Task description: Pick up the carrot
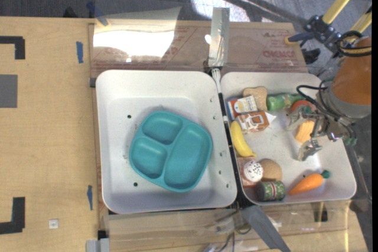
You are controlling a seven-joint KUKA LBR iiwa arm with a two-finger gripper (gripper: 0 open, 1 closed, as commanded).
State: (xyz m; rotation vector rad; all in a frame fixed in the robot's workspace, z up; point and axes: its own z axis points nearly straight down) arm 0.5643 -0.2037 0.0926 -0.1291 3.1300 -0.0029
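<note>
Right bin (345,189) on the worktop: the carrot (307,183) lies at 5 o'clock, near the front wall. The gripper (312,140) hangs above it toward 12 o'clock; finger state cannot be determined.

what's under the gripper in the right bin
The gripper hangs over a yellow-orange piece and bare bin floor. Its body covers whatever lies directly beneath. The carrot lies apart, nearer the front.

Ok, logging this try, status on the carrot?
Gripper low in right bin, nothing seen between its fingers. Carrot lying free near front wall, below gripper. Small can to carrot's left, not blocking.
</note>
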